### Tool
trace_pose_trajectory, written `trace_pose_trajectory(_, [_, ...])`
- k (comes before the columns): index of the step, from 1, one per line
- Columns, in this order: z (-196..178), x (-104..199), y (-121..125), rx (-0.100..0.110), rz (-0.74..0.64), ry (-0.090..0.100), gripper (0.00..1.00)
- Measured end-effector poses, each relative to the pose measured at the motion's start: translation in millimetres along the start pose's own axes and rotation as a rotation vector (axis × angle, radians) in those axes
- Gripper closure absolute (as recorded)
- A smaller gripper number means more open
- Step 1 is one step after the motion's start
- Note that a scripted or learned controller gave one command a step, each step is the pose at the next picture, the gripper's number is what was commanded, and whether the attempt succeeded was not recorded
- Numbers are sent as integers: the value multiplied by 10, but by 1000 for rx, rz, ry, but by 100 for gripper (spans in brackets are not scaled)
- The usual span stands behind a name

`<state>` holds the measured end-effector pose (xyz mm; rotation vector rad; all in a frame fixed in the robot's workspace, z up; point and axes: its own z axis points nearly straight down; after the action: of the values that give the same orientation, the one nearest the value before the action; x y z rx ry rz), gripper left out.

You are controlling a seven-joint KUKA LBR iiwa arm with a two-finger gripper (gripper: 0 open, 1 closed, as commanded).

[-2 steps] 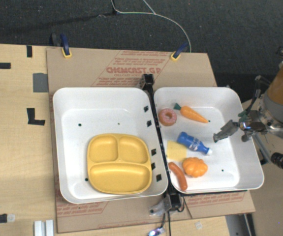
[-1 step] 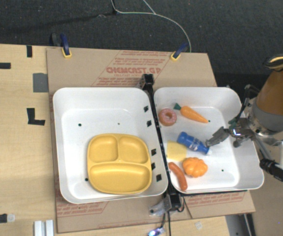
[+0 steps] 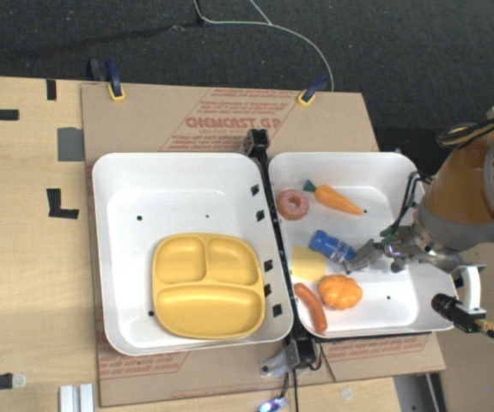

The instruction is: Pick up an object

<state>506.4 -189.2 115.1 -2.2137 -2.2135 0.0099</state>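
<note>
The right bin (image 3: pixel 382 158) holds several toy foods. A pink donut (image 3: pixel 294 203) and an orange carrot (image 3: pixel 337 199) lie at its far side. A blue bottle (image 3: pixel 330 245) lies in the middle, with a yellow block (image 3: pixel 308 267) beside it. An orange pumpkin (image 3: pixel 341 291) and a red sausage (image 3: pixel 311 306) lie near the front. My gripper (image 3: pixel 368 256) hangs low over the bin's right half, just right of the blue bottle and above the pumpkin. Nothing is seen held in it.
The left bin (image 3: pixel 143 178) holds a yellow divided plate (image 3: pixel 208 283). A black divider (image 3: pixel 268 221) joins the two bins. The arm's orange band (image 3: pixel 461 183) and grey wrist stand over the right bin's right rim. Both bins rest on a clamped cardboard sheet (image 3: pixel 229 118).
</note>
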Motion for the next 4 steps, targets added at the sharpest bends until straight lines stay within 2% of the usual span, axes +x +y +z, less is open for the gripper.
trace_pose_trajectory(1, [339, -5, 1, -8, 0, -4, 0])
trace_pose_trajectory(2, [236, -10, 12, -9, 0, -3, 100])
trace_pose_trajectory(4, [-676, 126, -29, -12, -3, -3, 100])
